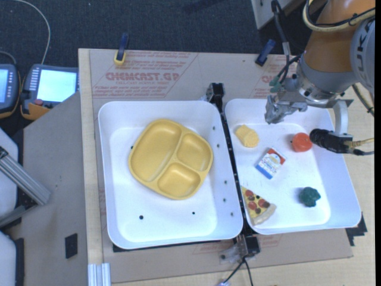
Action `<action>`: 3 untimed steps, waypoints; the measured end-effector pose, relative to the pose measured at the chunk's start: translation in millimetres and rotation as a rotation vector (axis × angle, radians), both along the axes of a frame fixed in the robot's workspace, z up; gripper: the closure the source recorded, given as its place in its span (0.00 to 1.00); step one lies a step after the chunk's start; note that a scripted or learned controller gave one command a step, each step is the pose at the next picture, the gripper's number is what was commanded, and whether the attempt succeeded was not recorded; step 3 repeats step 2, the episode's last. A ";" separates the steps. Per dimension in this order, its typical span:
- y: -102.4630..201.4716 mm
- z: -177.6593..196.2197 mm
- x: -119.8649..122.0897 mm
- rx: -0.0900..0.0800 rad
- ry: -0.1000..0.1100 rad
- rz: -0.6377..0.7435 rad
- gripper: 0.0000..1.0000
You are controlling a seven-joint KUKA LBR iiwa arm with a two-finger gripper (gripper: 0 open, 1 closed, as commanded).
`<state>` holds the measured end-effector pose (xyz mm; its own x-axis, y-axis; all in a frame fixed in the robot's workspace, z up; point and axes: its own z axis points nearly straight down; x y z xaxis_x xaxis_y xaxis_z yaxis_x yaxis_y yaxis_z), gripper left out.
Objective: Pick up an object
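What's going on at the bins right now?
The grey arm's tool hangs over the far end of the right white bin, nothing visibly in it. Beneath lie a round yellow food piece, a red tomato toy, a small carton, a green broccoli toy and a pizza slice. The left white bin holds a yellow divided plate.

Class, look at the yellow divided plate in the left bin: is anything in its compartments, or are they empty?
Empty. All three compartments of the yellow plate show bare yellow surface; the toy foods lie in the right bin.
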<state>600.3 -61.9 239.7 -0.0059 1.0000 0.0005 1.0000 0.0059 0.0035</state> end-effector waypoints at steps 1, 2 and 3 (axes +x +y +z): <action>54.6 5.5 7.1 -0.001 0.001 -0.002 1.00; 105.3 -1.5 27.1 -0.001 0.000 -0.002 1.00; 105.3 -1.5 27.1 -0.001 0.000 -0.002 1.00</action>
